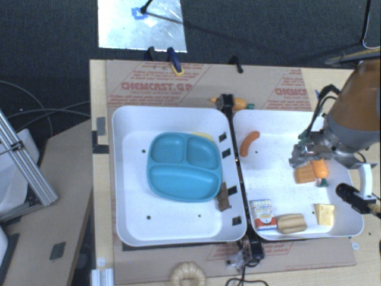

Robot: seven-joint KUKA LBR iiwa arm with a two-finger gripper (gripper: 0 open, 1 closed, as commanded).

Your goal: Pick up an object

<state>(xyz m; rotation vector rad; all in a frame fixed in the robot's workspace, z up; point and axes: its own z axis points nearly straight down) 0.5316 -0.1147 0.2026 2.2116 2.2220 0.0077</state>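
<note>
Two white bins sit side by side; over the right bin (280, 145) the gripper (305, 157) hangs low, just above an orange toy (320, 169) and a tan block (304, 174). Whether anything is pinched I cannot tell. It looks like the grasp stage; next comes a clean lift.

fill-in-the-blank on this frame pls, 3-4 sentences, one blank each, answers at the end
1. The blue divided plate lies in the ___ bin.
2. The hot dog sausage lies in the right bin, near its ___ wall.
3. The gripper hangs over the ___ bin, close to an orange object.
4. The bread roll lies just right of the small ___.

Missing words: left; left; right; carton
</note>
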